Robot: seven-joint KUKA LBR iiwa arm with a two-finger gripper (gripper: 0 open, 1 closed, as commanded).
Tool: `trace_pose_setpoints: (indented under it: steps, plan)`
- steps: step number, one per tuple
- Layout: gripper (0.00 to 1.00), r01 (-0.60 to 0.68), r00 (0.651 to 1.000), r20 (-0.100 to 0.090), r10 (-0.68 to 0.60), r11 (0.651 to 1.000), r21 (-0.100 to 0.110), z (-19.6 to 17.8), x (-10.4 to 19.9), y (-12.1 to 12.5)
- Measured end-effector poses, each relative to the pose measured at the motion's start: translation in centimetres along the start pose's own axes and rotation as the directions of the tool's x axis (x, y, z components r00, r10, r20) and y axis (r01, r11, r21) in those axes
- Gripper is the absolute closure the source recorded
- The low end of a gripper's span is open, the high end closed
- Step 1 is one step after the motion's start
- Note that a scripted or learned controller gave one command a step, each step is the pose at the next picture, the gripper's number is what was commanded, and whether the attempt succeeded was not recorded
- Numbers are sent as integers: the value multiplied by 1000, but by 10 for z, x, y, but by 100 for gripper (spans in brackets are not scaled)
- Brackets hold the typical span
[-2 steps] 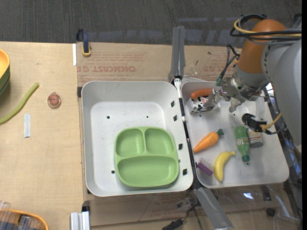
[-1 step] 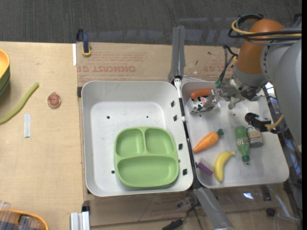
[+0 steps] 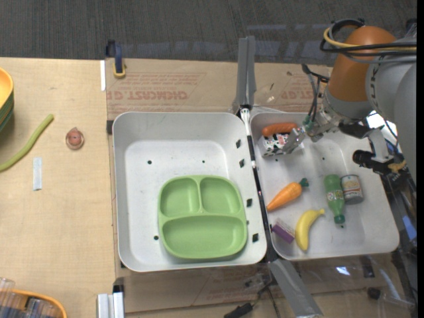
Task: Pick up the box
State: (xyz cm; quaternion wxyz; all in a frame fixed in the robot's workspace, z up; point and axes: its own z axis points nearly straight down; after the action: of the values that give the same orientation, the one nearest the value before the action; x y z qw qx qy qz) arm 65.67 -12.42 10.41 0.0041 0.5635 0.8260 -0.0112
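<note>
Camera view: the end effector (image 3: 296,140) sits in the right bin's (image 3: 371,244) upper left corner, beside the box (image 3: 275,142); its opening state cannot be determined. Risk: the sausage (image 3: 279,128) touching the box may be gripped instead, or the wall may block closure.

Two white bins (image 3: 126,197), one green plate (image 3: 202,217), one carrot (image 3: 286,195), one banana (image 3: 305,228), one bottle (image 3: 334,197), one can (image 3: 352,188).

We see the grey arm (image 3: 391,78) entering at the upper right of the frame, orange band uppermost, wrist angled down and leftward. Its gripper (image 3: 295,140) sits low, seemingly pinched around something small.
</note>
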Motion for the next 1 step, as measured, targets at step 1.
trace_pose_setpoints:
  steps: [1]
  plan:
    - [100,2,1000,-18,-2,1000,23,-13,3,-3]
